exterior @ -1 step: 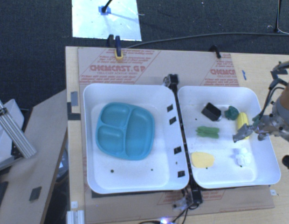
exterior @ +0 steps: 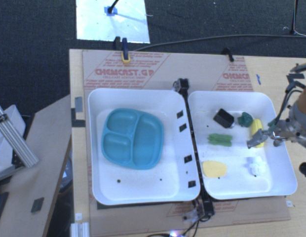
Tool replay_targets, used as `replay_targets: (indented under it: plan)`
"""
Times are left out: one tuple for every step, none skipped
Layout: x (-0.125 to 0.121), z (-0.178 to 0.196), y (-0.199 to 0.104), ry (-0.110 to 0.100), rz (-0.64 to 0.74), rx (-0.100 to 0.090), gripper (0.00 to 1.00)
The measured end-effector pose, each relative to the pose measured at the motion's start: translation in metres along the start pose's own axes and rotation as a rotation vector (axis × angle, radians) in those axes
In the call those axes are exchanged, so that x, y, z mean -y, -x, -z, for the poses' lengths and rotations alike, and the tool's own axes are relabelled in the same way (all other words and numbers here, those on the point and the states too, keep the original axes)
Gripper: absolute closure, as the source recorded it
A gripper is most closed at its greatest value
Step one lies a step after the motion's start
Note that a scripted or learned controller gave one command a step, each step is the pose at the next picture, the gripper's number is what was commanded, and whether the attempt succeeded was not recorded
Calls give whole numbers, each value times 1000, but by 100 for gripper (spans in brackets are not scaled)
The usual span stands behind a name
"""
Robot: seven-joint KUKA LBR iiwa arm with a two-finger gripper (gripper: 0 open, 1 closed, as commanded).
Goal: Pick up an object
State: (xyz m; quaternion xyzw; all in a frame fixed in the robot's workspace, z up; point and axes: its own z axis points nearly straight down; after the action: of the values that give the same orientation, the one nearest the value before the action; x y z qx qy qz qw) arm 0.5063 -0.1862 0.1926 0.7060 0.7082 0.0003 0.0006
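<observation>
Nearest us, the right bin (exterior: 286, 181) carries the small stuff, and the gripper (exterior: 259, 138) hovers at its far-right side, touching or just over a yellow banana-shaped piece (exterior: 256, 129); whether its pincer is apart or together, I cannot tell. To do this well, I'd say centre over that yellow piece and come straight down, clear of the bin wall. Largest first: the left bin (exterior: 108, 191) holds a blue divided plate (exterior: 132, 138); the right one has a flat yellow piece (exterior: 214, 169), green piece (exterior: 220, 139), black block (exterior: 223, 118), teal lump (exterior: 245, 118), white lump (exterior: 256, 166).
</observation>
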Motion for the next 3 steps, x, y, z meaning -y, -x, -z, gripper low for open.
replay_targets:
  plan:
    - [8,-47,4,-3,-2,-1,0]
    - [7,-91,-4,-2,-1,-1,0]
    - [7,-109,-4,-1,-2,-1,0]
